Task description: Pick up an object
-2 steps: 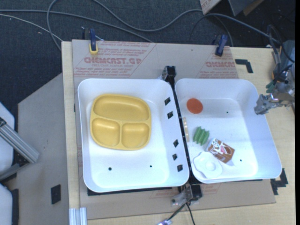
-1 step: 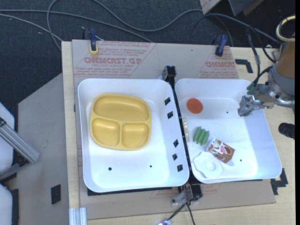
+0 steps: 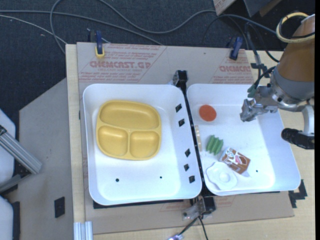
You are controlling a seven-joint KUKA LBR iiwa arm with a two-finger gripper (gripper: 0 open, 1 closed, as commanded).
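In the right bin [image 3: 270,149] lie an orange-red round piece [image 3: 208,113], a green ridged piece [image 3: 214,144], a brown and white wrapped snack [image 3: 236,160] and a white fried-egg toy [image 3: 222,176]. My gripper [image 3: 248,110] hangs over the upper part of that bin, to the right of the orange-red piece and well above the other items. Nothing shows between its fingers.
The left bin [image 3: 170,184] holds a yellow three-compartment plate [image 3: 129,129]. A black divider with clips [image 3: 186,134] runs between the bins. Cables and blue clamps [image 3: 99,43] lie along the cardboard's far edge. The arm's orange band [image 3: 300,49] sits at the upper right.
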